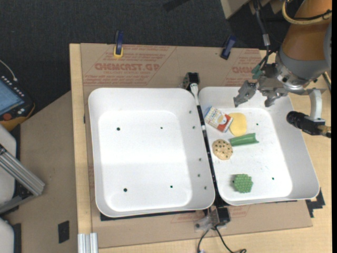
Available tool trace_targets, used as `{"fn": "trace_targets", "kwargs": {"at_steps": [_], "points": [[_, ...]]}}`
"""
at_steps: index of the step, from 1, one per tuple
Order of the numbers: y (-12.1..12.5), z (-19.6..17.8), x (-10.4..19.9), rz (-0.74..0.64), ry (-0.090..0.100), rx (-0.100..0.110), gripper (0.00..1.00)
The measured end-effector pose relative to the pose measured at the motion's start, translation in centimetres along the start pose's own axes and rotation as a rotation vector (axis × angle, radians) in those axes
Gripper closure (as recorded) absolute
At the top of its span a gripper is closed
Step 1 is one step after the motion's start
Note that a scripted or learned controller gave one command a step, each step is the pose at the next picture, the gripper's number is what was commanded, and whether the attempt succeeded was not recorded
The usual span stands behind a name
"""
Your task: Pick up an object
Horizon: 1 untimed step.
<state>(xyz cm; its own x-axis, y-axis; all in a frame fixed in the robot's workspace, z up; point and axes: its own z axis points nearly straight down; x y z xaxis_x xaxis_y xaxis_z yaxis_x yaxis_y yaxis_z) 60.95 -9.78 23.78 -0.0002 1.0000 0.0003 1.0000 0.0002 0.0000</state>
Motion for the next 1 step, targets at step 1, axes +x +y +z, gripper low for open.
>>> {"fn": "trace_targets", "kwargs": {"at_steps": [1], "points": [[-3.29, 11.66, 0.44, 0.001, 0.003, 0.014, 0.0]]}}
